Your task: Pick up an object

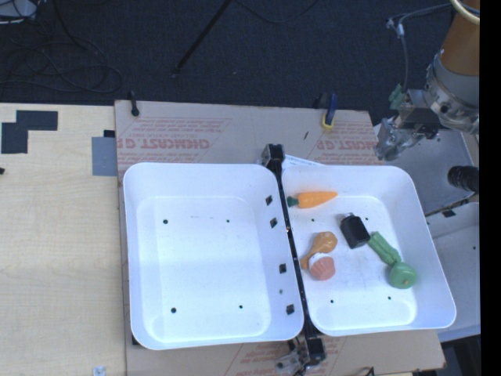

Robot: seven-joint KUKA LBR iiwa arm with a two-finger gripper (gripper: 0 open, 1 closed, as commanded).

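While jaws hover beyond bin rim, carrot lies well apart.

orange carrot, green toy, black block

There are two white bins. In the right bin lie four things: one toy carrot, one black block, one green toy and one toy chicken drumstick.
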